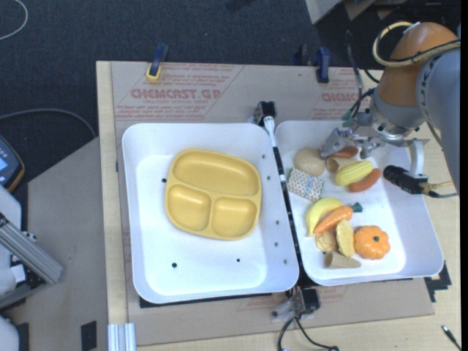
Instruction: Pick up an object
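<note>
The arm (pixel 417 72) is reaching in over the right bin (pixel 417 232). A yellow divided plate (pixel 213 194) is lying in the left bin (pixel 146 210). The gripper (pixel 349 142) is hovering above toy food; its hold cannot be made out. The corn (pixel 354 172) is lying just below it, touching the sausage (pixel 365 182).
</note>
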`<state>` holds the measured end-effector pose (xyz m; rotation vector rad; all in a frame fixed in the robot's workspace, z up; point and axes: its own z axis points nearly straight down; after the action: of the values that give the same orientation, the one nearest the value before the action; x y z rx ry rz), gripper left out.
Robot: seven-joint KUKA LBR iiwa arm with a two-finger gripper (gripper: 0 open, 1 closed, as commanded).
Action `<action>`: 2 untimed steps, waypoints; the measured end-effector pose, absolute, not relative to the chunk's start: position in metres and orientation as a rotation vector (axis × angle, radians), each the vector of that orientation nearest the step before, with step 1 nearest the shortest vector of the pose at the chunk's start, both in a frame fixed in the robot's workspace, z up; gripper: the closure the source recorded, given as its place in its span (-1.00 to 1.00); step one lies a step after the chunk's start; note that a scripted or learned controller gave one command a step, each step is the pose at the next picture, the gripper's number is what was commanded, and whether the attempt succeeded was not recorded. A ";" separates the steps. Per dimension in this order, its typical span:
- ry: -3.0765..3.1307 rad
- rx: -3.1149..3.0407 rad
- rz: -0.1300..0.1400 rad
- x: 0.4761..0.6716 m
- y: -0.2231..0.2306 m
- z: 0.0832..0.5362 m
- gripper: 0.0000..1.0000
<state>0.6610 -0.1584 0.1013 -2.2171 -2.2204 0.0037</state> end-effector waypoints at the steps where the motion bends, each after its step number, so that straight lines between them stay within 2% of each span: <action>1: -2.223 -2.219 0.002 0.661 -0.158 0.085 -1.00; 2: -2.225 -2.218 0.001 0.662 -0.158 0.096 1.00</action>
<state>0.6617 -0.1575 0.0957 -2.2184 -2.2248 0.0014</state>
